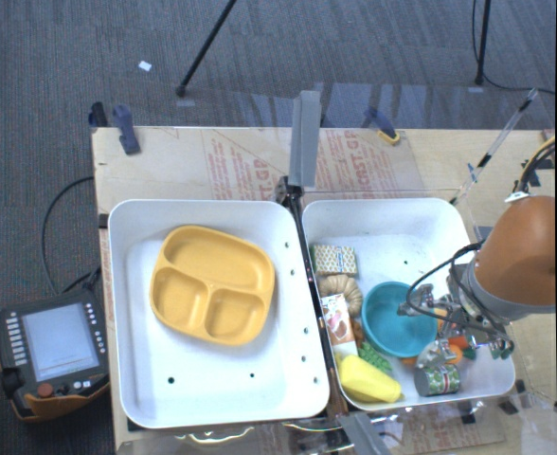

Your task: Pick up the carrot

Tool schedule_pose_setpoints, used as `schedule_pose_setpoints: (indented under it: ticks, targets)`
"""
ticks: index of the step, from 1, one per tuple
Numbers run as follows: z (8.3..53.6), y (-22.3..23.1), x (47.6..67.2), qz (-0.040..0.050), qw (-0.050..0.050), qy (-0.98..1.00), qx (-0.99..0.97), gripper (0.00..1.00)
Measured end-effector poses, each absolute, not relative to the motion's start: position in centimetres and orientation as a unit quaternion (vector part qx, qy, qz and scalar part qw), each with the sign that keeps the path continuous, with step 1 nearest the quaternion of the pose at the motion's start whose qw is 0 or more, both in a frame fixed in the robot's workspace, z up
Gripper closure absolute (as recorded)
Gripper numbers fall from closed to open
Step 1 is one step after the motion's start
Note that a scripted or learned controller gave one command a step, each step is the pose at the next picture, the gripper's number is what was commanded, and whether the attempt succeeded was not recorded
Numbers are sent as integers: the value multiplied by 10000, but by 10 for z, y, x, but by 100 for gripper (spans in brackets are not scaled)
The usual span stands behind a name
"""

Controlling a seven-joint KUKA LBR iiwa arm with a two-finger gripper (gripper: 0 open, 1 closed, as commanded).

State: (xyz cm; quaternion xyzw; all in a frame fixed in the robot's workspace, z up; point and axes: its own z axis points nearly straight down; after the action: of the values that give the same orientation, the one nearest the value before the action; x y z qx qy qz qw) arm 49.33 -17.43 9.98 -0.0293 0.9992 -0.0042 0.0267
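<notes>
The robot's gripper (pixel 446 341) is hanging low in the right bin (pixel 421 218), near its front right corner. Whether the pincer is spread or pinching cannot be told. A bit of the orange carrot (pixel 457 346) is peeking out beside it, just above a small can (pixel 437 380) and next to the blue bowl (pixel 397 318).

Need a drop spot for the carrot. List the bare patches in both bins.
Left bin: bare floor below and right of the yellow tray. Right bin: bare back half, behind the teal bowl. Crowded: its front, around the gripper, green can and yellow item.
</notes>
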Motion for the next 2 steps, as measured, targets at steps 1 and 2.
schedule_pose_setpoints:
  ticks: [1,2]
  targets:
    - [106,-207,567,4,27,9999,-100,0]
    - [93,-191,503,-12,116,9973,719,0]
